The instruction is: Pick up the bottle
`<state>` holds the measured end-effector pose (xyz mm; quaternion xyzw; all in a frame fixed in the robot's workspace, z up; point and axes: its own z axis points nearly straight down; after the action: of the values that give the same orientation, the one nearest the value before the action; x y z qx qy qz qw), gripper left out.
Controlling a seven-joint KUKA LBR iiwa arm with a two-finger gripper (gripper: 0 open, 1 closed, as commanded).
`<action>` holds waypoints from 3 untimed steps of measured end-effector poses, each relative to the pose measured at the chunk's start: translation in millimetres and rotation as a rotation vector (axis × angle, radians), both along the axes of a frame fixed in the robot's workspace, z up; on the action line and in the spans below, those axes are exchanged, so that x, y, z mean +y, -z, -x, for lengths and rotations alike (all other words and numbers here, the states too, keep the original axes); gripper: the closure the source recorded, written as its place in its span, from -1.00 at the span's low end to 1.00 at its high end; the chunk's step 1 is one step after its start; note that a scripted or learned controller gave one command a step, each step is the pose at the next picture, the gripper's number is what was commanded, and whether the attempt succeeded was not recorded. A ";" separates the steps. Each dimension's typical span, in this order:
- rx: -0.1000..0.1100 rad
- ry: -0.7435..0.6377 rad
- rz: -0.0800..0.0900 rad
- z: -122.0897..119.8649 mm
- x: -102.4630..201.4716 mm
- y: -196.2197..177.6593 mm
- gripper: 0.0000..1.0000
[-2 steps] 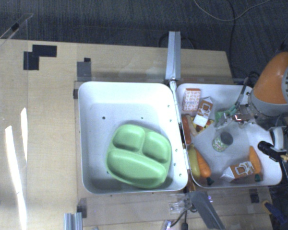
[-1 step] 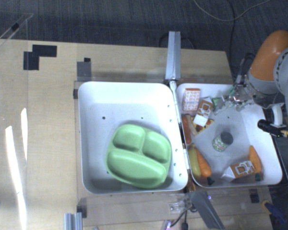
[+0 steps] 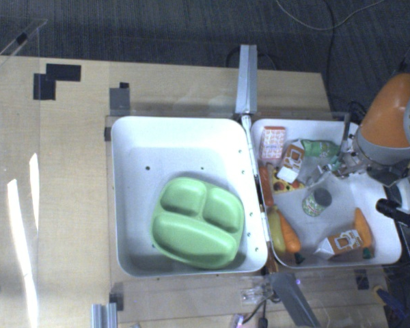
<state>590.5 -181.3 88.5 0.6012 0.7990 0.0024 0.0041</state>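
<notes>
The pincer (image 3: pixel 342 162) hovered just beside the bottle (image 3: pixel 317 201), perhaps lining up; its opening couldn't be told.

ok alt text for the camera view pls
A grey and orange robot arm reaches from the right over the right bin, which holds a small bottle, carrots and snack packets. The left bin holds a green divided plate.

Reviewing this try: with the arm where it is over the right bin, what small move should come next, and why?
Probably a short shift toward the bin's middle, then a descent. The gripper sits above the back of the right bin, near the green packet, while the bottle stands apart from it, closer to the camera, with nothing between the fingers.
</notes>
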 end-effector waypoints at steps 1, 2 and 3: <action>0.014 -0.021 -0.001 -72.1 -18.0 2.9 -1.00; 0.024 -0.008 -0.001 -75.1 -17.9 3.3 -1.00; 0.024 -0.008 -0.001 -75.1 -17.9 3.3 -1.00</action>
<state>665.6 -199.3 85.2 0.5979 0.8015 -0.0044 -0.0056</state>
